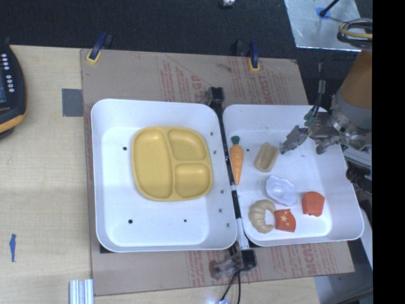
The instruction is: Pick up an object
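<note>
The right white bin (250, 116) holds a carrot (236, 161) along its left wall, a tan bread-like piece (266, 158), a pale white object (281, 189), a croissant (261, 215), a small red piece with yellow marks (285, 220) and a red-orange block (312, 203). My gripper (308, 142) hangs over the bin's upper right part, to the right of the tan piece. Its two grey fingers (292, 140) are spread apart with nothing between them.
The left white bin (111, 223) holds a yellow divided plate (171, 163). Black clips join the bins at the middle seam. A dark device lies at the far left edge of the bench. Blue and yellow clamps hold the cardboard at the back.
</note>
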Available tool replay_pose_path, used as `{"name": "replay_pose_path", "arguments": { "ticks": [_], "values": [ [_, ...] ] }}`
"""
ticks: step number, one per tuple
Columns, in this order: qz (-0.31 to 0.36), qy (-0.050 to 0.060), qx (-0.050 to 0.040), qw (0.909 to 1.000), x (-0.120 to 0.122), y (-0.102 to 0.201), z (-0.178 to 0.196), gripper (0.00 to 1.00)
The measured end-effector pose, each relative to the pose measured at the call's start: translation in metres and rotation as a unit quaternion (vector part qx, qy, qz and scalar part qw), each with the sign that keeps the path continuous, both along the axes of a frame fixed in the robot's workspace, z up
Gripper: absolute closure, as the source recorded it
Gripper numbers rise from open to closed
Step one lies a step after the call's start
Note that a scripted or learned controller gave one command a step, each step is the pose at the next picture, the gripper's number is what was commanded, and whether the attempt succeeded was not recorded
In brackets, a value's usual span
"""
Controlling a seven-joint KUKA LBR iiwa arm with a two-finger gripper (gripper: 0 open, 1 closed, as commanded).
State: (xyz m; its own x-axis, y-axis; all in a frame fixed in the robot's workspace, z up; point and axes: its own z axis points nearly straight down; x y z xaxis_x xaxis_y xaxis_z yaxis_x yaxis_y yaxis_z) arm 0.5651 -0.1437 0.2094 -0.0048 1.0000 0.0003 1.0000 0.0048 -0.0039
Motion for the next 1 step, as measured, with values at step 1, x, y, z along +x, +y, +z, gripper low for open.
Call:
{"name": "replay_pose_path", "arguments": {
  "ticks": [1],
  "values": [
    [0.002,0.004,0.0009,1.0,0.0277,0.0324,-0.1249,0.0]
  ]
}}
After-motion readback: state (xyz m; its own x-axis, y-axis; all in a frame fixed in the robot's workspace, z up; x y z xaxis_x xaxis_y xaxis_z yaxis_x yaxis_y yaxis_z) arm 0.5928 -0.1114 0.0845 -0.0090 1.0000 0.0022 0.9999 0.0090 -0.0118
